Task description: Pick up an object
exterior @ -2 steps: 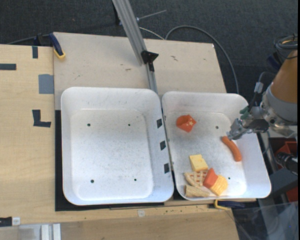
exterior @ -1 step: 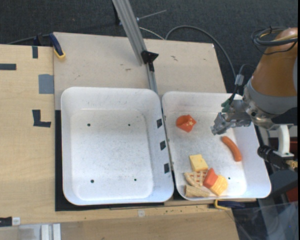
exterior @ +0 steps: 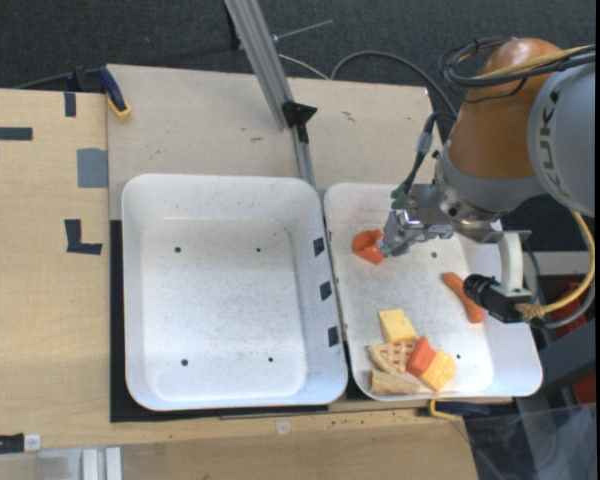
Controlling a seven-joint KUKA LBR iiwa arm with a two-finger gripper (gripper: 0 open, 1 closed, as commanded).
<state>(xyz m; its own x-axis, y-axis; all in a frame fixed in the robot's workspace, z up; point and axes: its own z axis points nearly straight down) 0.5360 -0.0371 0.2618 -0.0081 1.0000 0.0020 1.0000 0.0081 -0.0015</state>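
At the near end of the right bin lies a small heap of food pieces: a yellow block, a waffle-like piece, a red one and an orange one. A carrot-like stick lies near the right wall. Farther back, the tool sits beside an orange-red piece, touching it; I cannot tell if its fingers are apart or together. The left bin stands beside on the table.

blue-yellow clamp, slanted metal pole
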